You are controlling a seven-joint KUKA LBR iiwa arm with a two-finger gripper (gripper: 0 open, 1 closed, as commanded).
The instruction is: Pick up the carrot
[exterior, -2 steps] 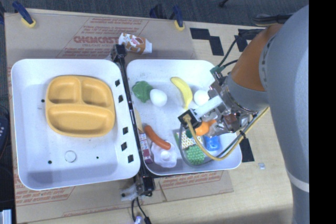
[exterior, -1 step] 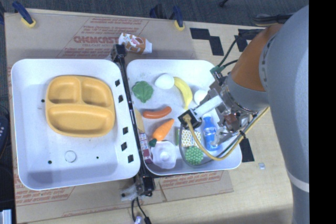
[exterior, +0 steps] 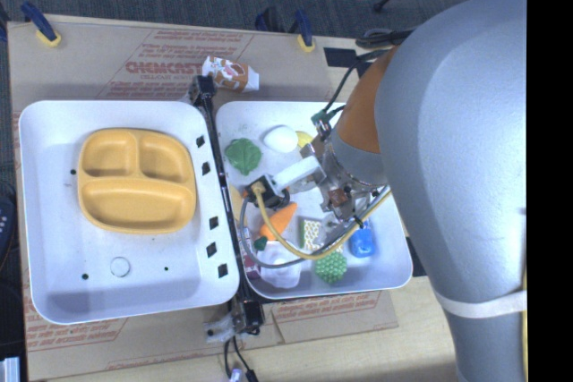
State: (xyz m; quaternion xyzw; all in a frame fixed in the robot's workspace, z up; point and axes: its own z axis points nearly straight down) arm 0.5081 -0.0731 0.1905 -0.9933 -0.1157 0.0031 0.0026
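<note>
We saw the small orange carrot [exterior: 281, 218] lying in the right shallow white bin [exterior: 255, 119], just left of the end effector [exterior: 344, 199], its grip we could not tell, yellow divided plate [exterior: 136, 179] in left bin [exterior: 45, 192].

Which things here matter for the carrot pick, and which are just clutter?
Job: carrot, right bin.
Lying about: green leaf, white egg, blue toy, green bumpy ball, yellow divided plate, left bin.
</note>
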